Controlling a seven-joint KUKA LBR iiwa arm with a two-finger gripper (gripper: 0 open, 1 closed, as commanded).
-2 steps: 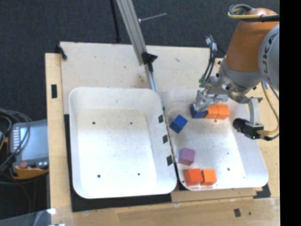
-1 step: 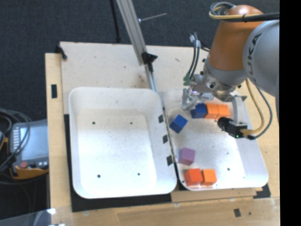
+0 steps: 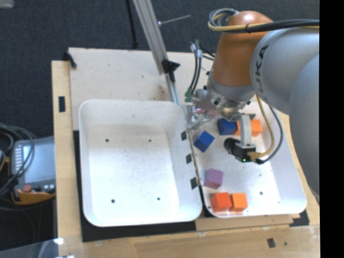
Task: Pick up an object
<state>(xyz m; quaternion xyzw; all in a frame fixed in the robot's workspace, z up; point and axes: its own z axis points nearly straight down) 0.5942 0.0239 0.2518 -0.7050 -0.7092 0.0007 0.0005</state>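
Note:
My gripper (image 3: 194,119) hangs over the left edge of the right bin (image 3: 279,192), close to the wall between the two bins. Just below and right of it a blue cube (image 3: 204,141) lies tilted on the bin floor; whether they touch I cannot tell. Under the wrist sits a second blue cube (image 3: 227,127), with an orange cube (image 3: 256,126) to its right. A purple cube (image 3: 213,177) lies nearer the front. Two orange cubes (image 3: 221,201) (image 3: 238,201) rest side by side at the front rim.
The left bin (image 3: 129,160) lies beside the right one. A slanted metal rail (image 3: 153,31) rises from the back, ending near the gripper. The arm's big grey body (image 3: 290,63) covers the right bin's far right corner. A black cable unit (image 3: 242,149) hangs below the wrist.

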